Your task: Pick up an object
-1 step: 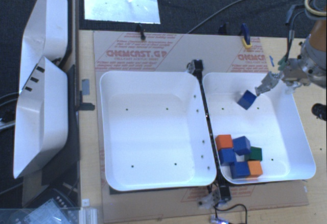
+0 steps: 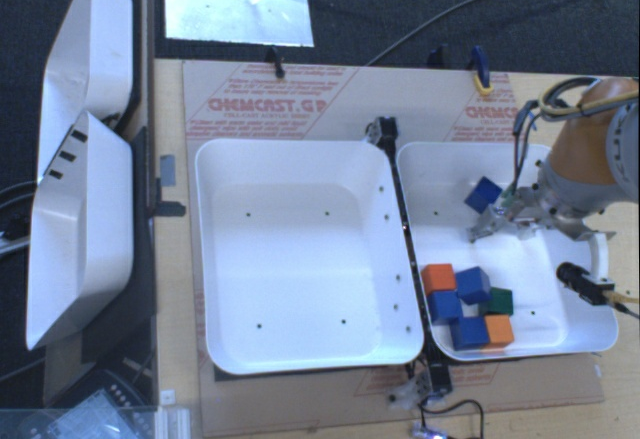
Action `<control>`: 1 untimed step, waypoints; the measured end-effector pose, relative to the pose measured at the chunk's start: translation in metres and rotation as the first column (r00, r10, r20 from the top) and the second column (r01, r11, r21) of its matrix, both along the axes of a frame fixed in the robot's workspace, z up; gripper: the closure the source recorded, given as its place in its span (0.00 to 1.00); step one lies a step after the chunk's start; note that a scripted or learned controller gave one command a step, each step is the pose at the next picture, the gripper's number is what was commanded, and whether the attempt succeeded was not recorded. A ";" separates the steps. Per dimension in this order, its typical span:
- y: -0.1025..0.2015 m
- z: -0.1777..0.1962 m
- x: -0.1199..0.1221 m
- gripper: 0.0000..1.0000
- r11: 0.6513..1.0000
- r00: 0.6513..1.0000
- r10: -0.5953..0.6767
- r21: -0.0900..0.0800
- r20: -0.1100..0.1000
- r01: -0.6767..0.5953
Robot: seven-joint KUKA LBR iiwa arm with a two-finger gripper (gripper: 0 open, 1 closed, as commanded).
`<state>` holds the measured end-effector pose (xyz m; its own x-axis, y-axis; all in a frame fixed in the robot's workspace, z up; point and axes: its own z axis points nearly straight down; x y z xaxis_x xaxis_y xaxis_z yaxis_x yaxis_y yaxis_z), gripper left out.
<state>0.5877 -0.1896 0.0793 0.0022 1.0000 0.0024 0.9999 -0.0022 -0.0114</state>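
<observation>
One blue block is lying just off the pincer, not yet lifted.

The pincer is reaching low into the right bin, and I cannot tell its state, so the pick is looking barely begun. The lone blue block is sitting just up and left of the pincer, tilted; contact is unclear. Below the pincer, toward the near rim, the cluster of blocks in orange, blue and green is sitting untouched. Gripping and raising are remaining.

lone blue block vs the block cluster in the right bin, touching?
Apart. Camera view shows bare white bin floor between the lone blue block and the block cluster.
</observation>
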 end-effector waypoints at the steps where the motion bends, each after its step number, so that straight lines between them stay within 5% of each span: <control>1: 0.012 0.008 0.068 0.00 1.000 1.000 0.005 -0.003 0.014 -0.005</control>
